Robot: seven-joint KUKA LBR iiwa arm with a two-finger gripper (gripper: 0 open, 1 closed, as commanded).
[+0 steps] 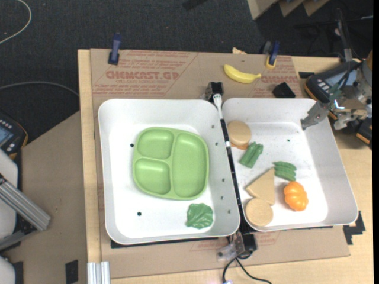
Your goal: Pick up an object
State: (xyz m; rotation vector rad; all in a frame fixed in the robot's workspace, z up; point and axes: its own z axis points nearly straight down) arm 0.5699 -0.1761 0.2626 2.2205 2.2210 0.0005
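The right bin (331, 158) holds several toy foods: a round tan biscuit (239, 133), a green bean pod (251, 154), a small green pepper (285, 170), a tan wedge (263, 185), an orange pepper (295, 196) and a second tan disc (259, 212). My gripper (323, 114) hangs low over this bin's far right corner, apart from all of them. The nearest piece, the green pepper, lies well to its lower left. Nothing shows in the gripper.
The left bin (112, 158) carries a green divided plate (172, 163) and a green leafy piece (199, 216). A yellow banana (241, 74) lies on the cardboard behind the bins, with a black block (283, 90) beside it. Two blue clamps (115, 49) hold the board.
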